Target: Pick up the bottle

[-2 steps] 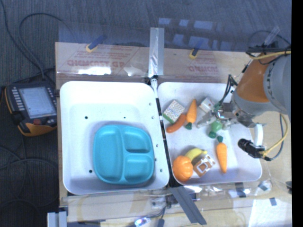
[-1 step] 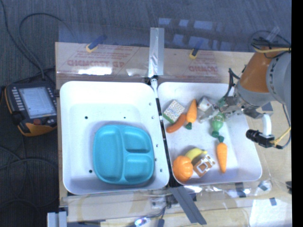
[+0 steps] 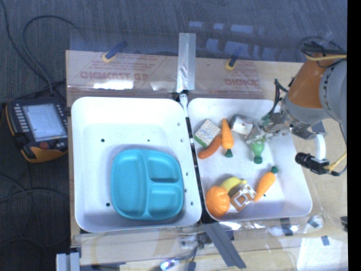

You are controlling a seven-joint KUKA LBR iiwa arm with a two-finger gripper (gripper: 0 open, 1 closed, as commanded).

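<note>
A small green bottle (image 3: 258, 150) lies in the upper middle of the right bin (image 3: 293, 174), with its cap end toward the front. My gripper (image 3: 264, 130) hangs right over the bottle's far end, reaching in from the right under the grey and orange wrist (image 3: 309, 89). From this slant the gripper's tip blends with the bottle top, and I cannot make out whether it touches the bottle.
The right bin also holds a white object (image 3: 241, 124), two carrots (image 3: 226, 134) (image 3: 264, 184), a checkered block (image 3: 206, 130), an orange (image 3: 217, 201) and a yellow fruit (image 3: 231, 183). A blue divided plate (image 3: 148, 183) lies in the left bin (image 3: 90, 123).
</note>
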